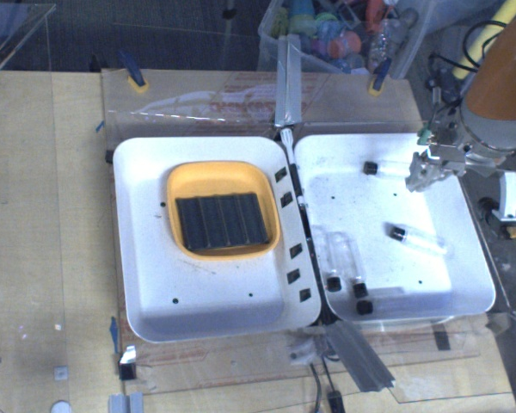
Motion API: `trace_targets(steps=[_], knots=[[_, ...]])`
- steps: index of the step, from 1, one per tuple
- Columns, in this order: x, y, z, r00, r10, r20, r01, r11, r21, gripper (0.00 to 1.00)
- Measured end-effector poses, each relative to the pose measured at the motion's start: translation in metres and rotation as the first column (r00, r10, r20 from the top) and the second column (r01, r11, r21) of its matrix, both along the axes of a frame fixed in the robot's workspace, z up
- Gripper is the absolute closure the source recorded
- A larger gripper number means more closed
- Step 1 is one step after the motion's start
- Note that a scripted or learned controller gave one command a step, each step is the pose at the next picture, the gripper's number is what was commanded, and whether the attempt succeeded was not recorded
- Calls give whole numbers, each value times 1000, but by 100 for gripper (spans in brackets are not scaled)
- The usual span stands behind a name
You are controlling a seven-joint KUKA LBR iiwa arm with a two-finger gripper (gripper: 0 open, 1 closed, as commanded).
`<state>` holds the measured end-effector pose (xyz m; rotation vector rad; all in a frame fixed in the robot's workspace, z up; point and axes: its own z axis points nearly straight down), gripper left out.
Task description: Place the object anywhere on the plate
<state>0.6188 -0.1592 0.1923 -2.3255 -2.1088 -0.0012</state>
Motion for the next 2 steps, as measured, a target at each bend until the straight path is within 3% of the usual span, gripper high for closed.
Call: trace_targets(steps=[1,2], knots=[[0,0,0,1000,0,0,0,1000,0,0],[25,-42,58,996,85,4,-85,996,-4,0]])
